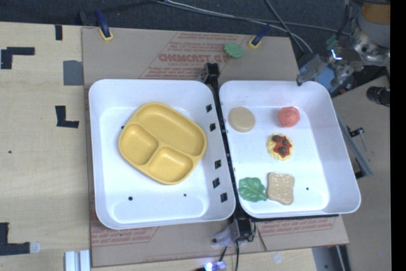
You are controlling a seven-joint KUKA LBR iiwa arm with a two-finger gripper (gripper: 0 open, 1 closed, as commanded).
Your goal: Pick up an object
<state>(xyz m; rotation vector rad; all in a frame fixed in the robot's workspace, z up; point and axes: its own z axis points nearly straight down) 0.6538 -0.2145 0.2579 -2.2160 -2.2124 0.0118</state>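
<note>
The right bin [336,155] holds a beige round disc [242,118], a red ball-like piece [288,116], a small yellow piece with red and dark spots [280,146], a green leafy piece [252,189] and a slice of toast [280,188]. My gripper [315,70] hangs at the bin's far right corner, above its rim and away from every piece. The arm's wrist [371,16] rises behind it at the top right. Nothing shows in the gripper.
The left bin [104,155] carries a yellow divided plate [163,142]. A small green object [233,50] lies on the cardboard behind the bins. Blue-and-yellow clamps [103,28] pin the cardboard. Cables run across the dark floor at the back.
</note>
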